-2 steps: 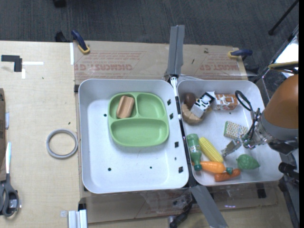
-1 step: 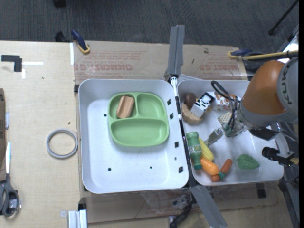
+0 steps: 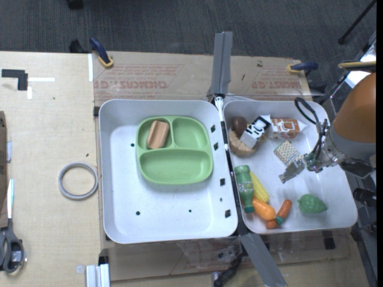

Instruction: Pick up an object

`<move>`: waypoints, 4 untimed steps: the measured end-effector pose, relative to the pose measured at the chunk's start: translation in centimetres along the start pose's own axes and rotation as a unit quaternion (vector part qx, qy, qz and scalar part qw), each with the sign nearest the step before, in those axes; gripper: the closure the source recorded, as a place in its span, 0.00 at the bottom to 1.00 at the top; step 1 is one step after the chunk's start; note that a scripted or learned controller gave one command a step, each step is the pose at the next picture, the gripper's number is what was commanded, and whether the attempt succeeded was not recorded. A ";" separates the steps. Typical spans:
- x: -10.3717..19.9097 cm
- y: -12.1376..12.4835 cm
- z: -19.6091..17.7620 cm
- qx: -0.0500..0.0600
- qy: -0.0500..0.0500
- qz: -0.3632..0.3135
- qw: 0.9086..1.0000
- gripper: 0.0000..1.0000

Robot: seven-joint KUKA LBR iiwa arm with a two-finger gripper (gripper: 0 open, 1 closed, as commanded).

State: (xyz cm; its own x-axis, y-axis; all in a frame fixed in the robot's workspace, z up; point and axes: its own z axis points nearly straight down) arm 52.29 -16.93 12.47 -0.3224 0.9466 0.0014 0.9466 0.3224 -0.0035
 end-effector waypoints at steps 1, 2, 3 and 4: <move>-7.3 5.9 2.0 -0.001 0.002 0.002 1.000 0.00; -5.8 5.7 2.9 -0.004 0.001 0.194 0.981 0.00; -6.6 4.0 -5.0 0.000 0.000 0.125 0.992 0.00; -1.1 3.9 3.7 0.001 0.000 0.156 0.988 0.00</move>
State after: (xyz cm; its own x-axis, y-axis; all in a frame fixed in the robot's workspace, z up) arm 56.32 -16.72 8.80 -0.0145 0.9999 0.0005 0.9999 0.0145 -0.0052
